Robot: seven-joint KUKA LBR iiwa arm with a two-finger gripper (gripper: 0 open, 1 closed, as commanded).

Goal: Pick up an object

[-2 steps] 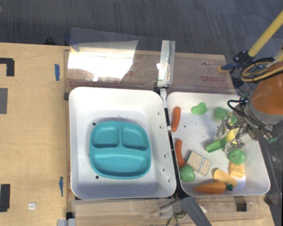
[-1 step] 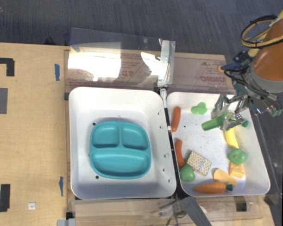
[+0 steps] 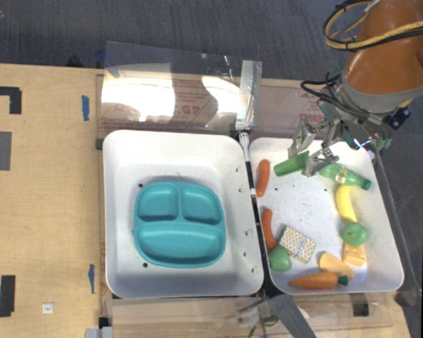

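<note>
Here the camera view looks down on the desk (image 3: 37, 193) with two white bins side by side. The left bin (image 3: 122, 151) carries a teal divided tray (image 3: 180, 224) near its middle, with bare white floor all around it up to the rim. Over the far edge of the right bin (image 3: 386, 226) the pincer (image 3: 311, 156) is closed on a green cylinder-shaped object (image 3: 289, 165), which lies tilted between its fingers. Just right of it lies a green bottle (image 3: 347, 178), then a banana (image 3: 345, 203) and a green round fruit (image 3: 354, 234). Two orange carrots (image 3: 263, 178) hug the left wall; another carrot (image 3: 315, 280) lies along the near edge. The bin's middle is open.
</note>
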